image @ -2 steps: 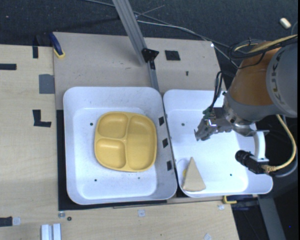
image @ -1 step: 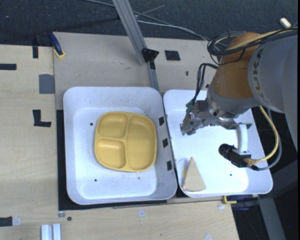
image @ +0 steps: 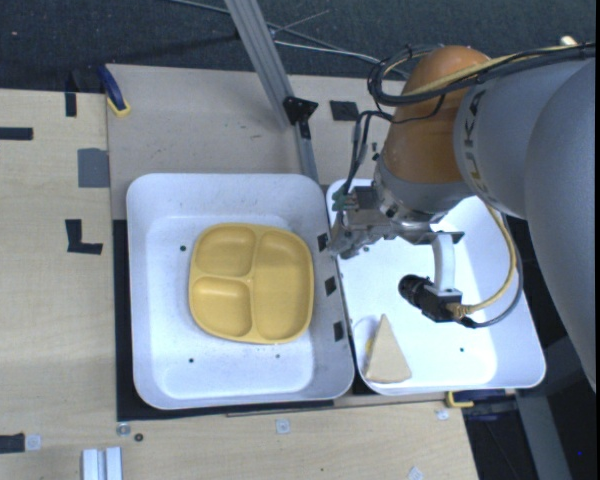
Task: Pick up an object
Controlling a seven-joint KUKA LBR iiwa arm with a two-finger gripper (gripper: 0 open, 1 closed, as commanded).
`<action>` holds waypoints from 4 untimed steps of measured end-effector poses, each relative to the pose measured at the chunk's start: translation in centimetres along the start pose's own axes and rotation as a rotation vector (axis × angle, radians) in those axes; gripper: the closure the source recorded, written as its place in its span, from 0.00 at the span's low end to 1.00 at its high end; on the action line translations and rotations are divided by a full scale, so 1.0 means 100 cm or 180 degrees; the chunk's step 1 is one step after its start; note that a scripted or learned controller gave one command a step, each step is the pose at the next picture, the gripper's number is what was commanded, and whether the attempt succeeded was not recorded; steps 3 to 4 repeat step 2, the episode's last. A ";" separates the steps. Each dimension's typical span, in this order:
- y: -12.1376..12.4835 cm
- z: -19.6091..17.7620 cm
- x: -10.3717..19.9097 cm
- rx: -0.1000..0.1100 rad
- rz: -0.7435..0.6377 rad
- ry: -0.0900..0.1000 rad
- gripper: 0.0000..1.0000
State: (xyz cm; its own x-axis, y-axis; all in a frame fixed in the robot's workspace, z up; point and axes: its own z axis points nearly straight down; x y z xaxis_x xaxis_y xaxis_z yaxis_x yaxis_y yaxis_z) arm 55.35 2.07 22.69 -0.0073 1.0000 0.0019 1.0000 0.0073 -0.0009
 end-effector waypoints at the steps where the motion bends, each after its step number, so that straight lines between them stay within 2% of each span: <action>1: 0.006 -0.007 0.058 0.0001 -0.0002 0.0000 1.00; 2: 0.006 -0.007 0.054 0.0005 0.0014 -0.0007 0.00; 4: 0.006 -0.007 0.054 0.0005 0.0014 -0.0007 0.00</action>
